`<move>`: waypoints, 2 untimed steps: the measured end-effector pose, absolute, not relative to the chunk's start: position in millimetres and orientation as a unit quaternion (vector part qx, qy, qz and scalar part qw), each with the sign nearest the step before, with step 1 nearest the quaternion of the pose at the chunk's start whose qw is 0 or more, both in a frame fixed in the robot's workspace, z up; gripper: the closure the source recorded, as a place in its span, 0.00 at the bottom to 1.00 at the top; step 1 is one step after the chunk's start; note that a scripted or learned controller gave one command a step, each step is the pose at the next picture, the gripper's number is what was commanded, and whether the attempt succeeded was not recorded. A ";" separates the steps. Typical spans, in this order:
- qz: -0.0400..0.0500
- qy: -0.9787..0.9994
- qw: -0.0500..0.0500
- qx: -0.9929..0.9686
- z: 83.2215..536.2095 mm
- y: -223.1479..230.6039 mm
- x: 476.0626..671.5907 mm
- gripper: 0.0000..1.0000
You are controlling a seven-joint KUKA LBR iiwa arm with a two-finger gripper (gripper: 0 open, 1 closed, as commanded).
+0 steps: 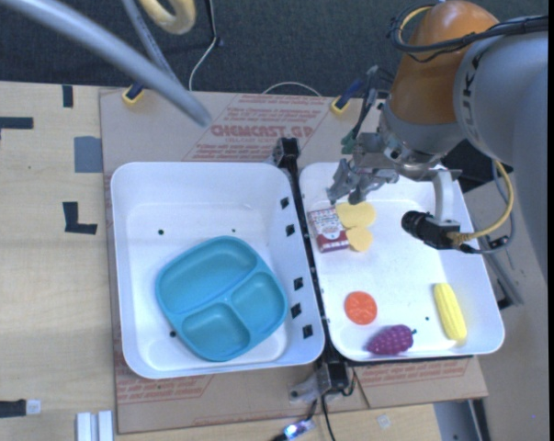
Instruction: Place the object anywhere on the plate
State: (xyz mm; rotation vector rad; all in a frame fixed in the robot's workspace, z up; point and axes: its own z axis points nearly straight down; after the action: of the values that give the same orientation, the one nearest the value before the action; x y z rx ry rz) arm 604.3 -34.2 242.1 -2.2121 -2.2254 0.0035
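Cardboard sheet (pixel 258 122) under two white bins (pixel 134 191) on wooden bench (pixel 38 274); pincer (pixel 350 189) state unclear.

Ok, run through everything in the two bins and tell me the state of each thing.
plate: in left bin, bare
hand: low over right bin's far left corner
carton: lying flat beside divider
yellow pieces: touching carton, under the hand
tomato: loose in right bin
grapes: at near wall
corn: lying by right wall
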 end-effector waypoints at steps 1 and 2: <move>0.002 -0.709 0.002 -0.705 232.0 9.6 605.3 1.00; 0.001 -0.710 0.002 -0.704 236.1 65.9 599.4 1.00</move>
State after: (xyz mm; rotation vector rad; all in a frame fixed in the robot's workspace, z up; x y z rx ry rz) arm 599.4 65.9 236.1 -2.2103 -2.2272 0.0028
